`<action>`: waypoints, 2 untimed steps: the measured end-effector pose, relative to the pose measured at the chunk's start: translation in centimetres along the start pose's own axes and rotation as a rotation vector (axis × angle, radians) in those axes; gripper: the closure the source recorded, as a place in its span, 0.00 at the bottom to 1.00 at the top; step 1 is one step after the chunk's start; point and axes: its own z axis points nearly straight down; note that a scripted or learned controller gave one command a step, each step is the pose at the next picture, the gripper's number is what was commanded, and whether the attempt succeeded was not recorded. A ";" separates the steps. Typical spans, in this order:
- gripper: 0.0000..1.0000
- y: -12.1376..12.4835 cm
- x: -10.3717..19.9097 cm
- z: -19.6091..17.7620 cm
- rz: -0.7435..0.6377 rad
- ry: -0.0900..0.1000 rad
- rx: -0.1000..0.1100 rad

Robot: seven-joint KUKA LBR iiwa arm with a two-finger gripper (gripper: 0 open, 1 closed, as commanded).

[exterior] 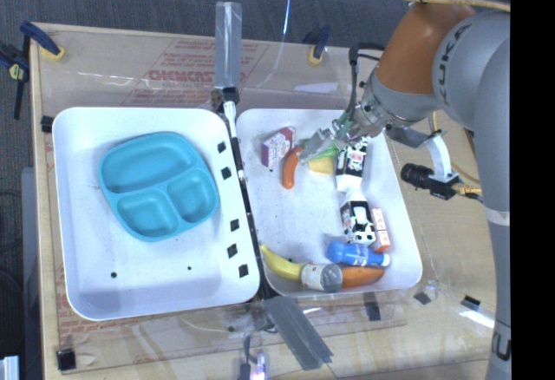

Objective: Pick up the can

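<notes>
the gripper (323, 144) — a blur of grey, finger positions unreadable — covers part of a yellow item (323, 165). the carton (353, 160) top lies under the wrist. labels on the small purple packet (277, 147) — too small to read.

Evenly and brightly lit from overhead, with soft, faint shadows only. Mild glare along the white bins (78, 122) and clear plastic sheet (286, 75). Slightly soft and grainy overall; small items blurred, labels unreadable.
</notes>
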 end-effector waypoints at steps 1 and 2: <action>0.00 -2.1 -1.8 9.5 0.044 0.000 0.000; 1.00 -2.1 -1.8 8.4 0.040 0.000 0.001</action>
